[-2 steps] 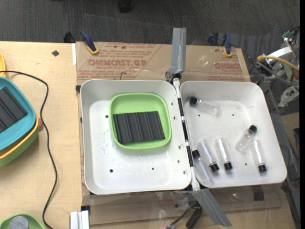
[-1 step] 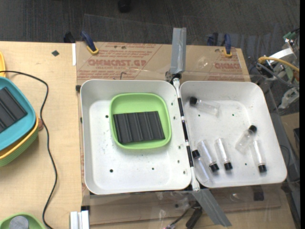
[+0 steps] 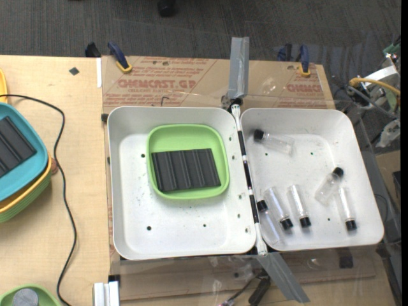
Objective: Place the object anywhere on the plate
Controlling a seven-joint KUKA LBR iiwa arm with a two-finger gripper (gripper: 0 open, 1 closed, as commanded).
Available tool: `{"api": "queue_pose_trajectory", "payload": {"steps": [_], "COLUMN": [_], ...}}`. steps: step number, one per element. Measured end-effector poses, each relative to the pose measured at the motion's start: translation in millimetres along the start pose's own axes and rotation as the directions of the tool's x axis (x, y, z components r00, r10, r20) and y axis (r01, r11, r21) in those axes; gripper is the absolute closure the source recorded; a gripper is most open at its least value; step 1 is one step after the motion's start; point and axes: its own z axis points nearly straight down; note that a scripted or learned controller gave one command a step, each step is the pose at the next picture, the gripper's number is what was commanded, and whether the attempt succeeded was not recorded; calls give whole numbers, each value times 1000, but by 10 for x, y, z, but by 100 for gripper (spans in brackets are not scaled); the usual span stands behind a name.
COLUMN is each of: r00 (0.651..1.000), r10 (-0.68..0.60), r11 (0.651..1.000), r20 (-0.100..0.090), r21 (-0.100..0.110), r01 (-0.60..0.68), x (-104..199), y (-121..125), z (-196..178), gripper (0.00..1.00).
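Two white bins sit on the bench, green plate (image 3: 187, 164) left, clear vials (image 3: 293, 206) right, seemingly loose and round enough to roll from a pinch; the gripper's jaws I cannot tell.

shallow white plastic bins (image 3: 127, 190): 2 | square green plate with a black ribbed insert (image 3: 220, 142): 1 | clear plastic vials with black caps (image 3: 275, 204): 6

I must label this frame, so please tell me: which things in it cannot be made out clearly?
- Vials in the right bin, camera view: clear plastic on white, outlines faint; contents too small to tell.
- Teal trays: cut off by the left edge.
- Dark pad on the green plate: hides the plate's middle.
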Motion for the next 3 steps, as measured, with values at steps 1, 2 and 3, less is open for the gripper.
{"api": "queue_pose_trajectory", "payload": {"steps": [1,2,3], "r00": [1000,1000,1000], "r10": [3,4,1], "r11": [1000,1000,1000], "r20": [2,1,0], "r21": [0,0,-1], "r01": [-3,-4,-1], "x": [-65,-146,-118], "y": [-10,-23,-18], "z": [36,31,36], "gripper": [0,0,0]}}
